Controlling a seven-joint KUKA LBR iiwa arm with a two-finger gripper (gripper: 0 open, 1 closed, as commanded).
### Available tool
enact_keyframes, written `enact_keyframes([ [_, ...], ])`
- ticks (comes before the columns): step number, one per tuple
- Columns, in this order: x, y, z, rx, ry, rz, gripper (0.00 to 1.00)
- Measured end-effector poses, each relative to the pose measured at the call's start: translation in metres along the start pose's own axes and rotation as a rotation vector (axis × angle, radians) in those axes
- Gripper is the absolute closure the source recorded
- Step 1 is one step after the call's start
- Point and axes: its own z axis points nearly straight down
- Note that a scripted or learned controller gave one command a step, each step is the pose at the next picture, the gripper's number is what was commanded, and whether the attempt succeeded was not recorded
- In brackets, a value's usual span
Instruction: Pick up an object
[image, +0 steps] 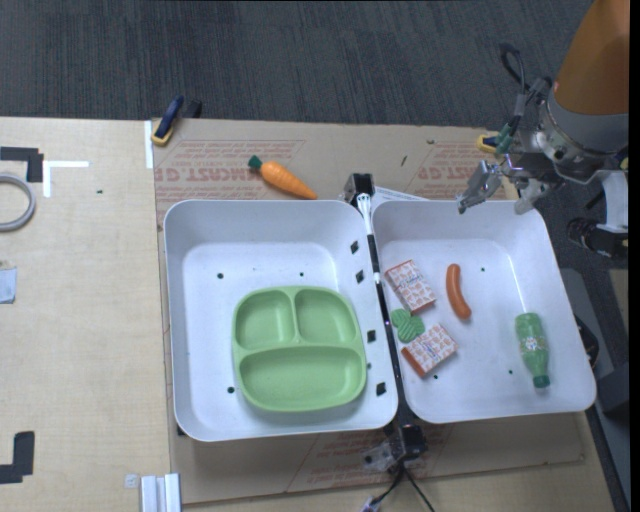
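Observation:
The right bin (560, 395) holds two red-and-white boxes (411, 285) (430, 349), a small green piece (405, 324) between them, an orange sausage (458, 291) and a green bottle (532, 347) lying near the right wall. My gripper (502, 193) hangs over the bin's far rim, above and behind the sausage. Its two fingers stand apart, open, with nothing between them.
A green divided plate (298, 348) lies in the left bin (190, 300). A toy carrot (283, 177) rests on the cardboard behind the bins. A blue-and-yellow tool (168, 118) sits at the cardboard's far left corner. A clip (360, 187) stands where the bins meet.

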Motion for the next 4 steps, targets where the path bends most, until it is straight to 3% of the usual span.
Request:
enact_keyframes([
  [1,0.010,-0.054,0.138,0.000,0.001,-0.023,0.00],
  [2,-0.032,-0.001,0.194,-0.006,0.000,-0.674,0.00],
  [3,-0.033,-0.001,0.184,-0.010,-0.003,-0.671,1.00],
  [4,-0.033,-0.001,0.184,-0.009,-0.003,-0.672,0.00],
])
